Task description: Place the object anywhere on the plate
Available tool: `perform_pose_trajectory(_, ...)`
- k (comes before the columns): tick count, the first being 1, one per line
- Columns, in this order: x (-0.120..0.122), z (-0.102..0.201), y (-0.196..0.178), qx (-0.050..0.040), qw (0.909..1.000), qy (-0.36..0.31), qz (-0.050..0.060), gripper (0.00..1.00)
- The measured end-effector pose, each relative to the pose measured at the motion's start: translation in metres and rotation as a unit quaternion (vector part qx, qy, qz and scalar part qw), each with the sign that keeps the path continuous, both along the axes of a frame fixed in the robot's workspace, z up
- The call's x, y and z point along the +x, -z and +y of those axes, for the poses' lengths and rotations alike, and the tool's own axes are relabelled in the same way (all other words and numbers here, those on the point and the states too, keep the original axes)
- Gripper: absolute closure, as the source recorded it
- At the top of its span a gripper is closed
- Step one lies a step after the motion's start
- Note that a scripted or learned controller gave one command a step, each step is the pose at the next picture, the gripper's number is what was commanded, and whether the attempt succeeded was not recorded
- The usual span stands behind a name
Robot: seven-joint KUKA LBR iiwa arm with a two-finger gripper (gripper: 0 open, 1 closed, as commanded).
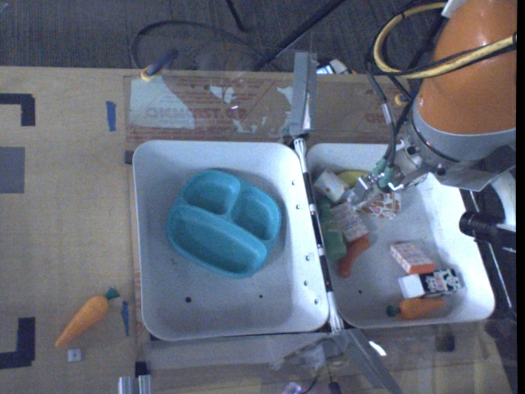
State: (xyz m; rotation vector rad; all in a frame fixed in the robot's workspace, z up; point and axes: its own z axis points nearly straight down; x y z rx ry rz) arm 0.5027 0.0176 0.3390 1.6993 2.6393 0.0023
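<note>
A blue divided plate (223, 220) lies in the left white bin (156, 302), a little above that bin's middle. My gripper (375, 185) hangs low over the upper left part of the right bin (476, 302). It is just above a cluster of small items: a white piece (330, 185), a yellow piece (352, 175) and a red-and-white packet (382, 207). I cannot make out anything held in it. The arm's orange band and grey wrist hide the right bin's upper right corner.
Lower in the right bin lie a green item (333, 235), a red-orange stick (354, 255), an orange box (413, 258), a black-and-white carton (436, 283) and a small carrot (418, 308). A toy carrot (82, 319) rests on the bench left of the bins.
</note>
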Motion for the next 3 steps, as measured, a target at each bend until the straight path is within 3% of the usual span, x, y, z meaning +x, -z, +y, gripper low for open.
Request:
perform_pose_trajectory(1,-0.024,-0.032,0.155,0.0003,0.9997,0.024,0.002,1.0)
perform_pose_trajectory(2,-0.023,-0.032,0.145,0.0005,0.9997,0.025,0.0,1.0)
perform_pose_trajectory(3,-0.024,0.133,0.15,0.0003,0.9999,0.016,0.001,1.0)
